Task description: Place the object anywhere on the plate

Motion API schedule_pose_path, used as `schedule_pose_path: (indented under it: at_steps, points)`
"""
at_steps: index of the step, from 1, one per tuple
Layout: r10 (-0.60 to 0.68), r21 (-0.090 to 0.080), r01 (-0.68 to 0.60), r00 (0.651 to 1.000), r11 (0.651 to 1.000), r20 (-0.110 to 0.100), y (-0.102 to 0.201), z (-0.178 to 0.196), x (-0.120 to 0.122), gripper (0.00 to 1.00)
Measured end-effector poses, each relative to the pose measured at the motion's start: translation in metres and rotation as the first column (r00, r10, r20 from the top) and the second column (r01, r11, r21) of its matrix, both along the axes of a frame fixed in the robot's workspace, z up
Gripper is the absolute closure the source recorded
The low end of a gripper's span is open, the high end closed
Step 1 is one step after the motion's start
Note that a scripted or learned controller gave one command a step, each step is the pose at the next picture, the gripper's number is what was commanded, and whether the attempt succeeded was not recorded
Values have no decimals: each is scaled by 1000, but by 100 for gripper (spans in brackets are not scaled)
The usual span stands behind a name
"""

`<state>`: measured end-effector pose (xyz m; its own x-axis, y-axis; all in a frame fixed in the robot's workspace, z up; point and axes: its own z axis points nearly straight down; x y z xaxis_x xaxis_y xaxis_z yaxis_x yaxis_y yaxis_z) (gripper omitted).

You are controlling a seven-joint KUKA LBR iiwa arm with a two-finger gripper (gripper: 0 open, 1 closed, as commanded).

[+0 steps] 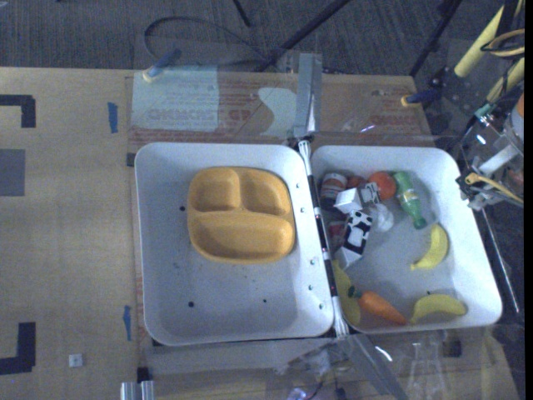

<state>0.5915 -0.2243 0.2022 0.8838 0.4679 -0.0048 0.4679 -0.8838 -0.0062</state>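
A yellow plate (241,213) with three compartments lies in the upper part of the left bin (166,307), with nothing on it. The right bin (479,261) holds several objects: two yellow bananas (432,248) (438,307), an orange carrot (381,307), a green bottle (410,198), a red tomato (382,183), a small can (333,185) and a black-and-white box (356,232). My gripper (490,167) hangs at the far right, just outside the right bin's right wall, away from all the objects.
A metal divider (319,248) runs between the two bins. Another yellow piece (346,294) lies against the right bin's left wall. Yellow cables (491,186) trail off the arm's end. Tripod legs and cables cross the floor behind the bench.
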Motion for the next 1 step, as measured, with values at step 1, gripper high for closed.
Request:
schedule_pose_path:
  at_steps: [1]
  points:
    - [353,2,-353,936,936,2,1,-84,-10,100]
